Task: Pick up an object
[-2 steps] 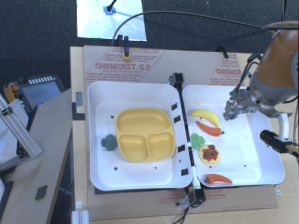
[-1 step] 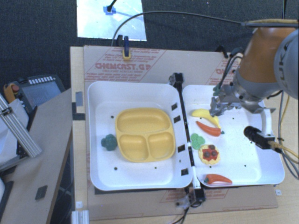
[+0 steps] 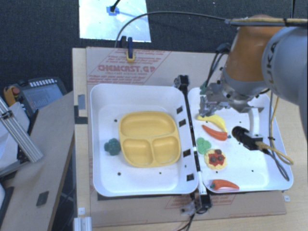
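Lowest in the frame, a small carrot (image 3: 224, 185) lies at the bottom edge of the right bin (image 3: 269, 172), with a little round pizza (image 3: 216, 158) just above it and a green leafy piece (image 3: 203, 145) above-left of that. Higher in that bin, at centre right of the picture, the pincer (image 3: 208, 108) hangs over the bin's upper left part; whether it is wide or narrow cannot be told, and nothing shows between its tips. Just below it lies a yellow banana (image 3: 216, 121), touching or nearly touching a red-orange pepper (image 3: 214, 133) beneath it. Right of these sits a black fitting (image 3: 243, 137) with cables. The grey arm (image 3: 284, 61), with its orange band (image 3: 250, 47), fills the upper right. In the left bin (image 3: 103, 105) rests a yellow tray (image 3: 148, 137) with 3 compartments, and a green broccoli (image 3: 112, 147) sits just left of it.
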{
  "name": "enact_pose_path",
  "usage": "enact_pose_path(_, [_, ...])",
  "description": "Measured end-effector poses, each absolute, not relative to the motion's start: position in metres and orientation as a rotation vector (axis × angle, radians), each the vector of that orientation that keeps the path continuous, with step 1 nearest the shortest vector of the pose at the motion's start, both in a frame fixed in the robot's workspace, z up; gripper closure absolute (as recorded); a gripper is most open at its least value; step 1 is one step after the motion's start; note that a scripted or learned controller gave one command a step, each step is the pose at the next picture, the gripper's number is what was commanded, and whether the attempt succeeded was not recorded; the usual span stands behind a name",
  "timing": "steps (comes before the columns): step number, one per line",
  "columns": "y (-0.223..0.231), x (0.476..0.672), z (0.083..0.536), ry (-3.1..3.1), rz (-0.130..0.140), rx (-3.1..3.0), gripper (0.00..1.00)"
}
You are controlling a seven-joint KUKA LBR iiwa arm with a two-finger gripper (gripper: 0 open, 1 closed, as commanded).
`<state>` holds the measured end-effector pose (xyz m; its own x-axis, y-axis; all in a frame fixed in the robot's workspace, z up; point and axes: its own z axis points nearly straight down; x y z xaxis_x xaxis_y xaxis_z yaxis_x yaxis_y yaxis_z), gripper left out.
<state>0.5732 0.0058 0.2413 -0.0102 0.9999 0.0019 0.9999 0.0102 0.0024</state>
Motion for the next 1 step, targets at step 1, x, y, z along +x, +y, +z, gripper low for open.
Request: enact_pose_path(1, [0.0629, 0.5724, 0.2265, 2.234, 0.002, 2.211, 1.00])
